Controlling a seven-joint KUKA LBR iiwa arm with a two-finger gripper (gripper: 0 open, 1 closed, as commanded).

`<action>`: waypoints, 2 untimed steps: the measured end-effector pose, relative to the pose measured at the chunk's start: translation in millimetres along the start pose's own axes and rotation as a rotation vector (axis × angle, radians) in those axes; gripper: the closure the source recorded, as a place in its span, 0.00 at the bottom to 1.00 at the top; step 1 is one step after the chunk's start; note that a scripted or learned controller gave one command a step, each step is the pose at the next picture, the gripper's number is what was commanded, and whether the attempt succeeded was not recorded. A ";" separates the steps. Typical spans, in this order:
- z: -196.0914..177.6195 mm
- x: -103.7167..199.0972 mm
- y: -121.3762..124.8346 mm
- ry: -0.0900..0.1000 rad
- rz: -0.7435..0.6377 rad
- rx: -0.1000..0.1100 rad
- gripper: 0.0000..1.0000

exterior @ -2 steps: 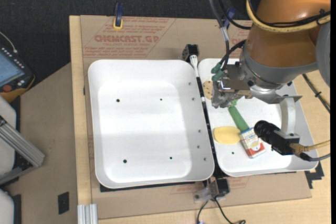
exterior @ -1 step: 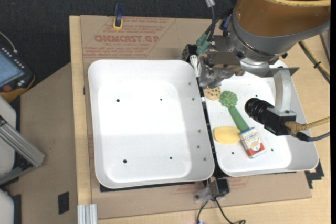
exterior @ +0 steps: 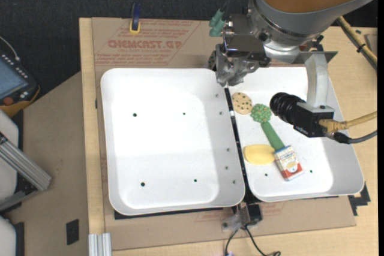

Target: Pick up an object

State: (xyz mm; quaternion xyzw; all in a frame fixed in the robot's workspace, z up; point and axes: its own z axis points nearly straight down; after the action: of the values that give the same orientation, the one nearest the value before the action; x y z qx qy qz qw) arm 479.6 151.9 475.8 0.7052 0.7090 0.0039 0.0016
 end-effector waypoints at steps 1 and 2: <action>103.0 -32.3 1.1 -0.007 0.010 0.019 1.00; 55.9 -65.5 -0.6 -0.003 0.010 0.002 1.00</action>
State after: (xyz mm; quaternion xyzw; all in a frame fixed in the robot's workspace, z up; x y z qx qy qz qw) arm 479.8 86.6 419.7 0.7086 0.7056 0.0023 0.0020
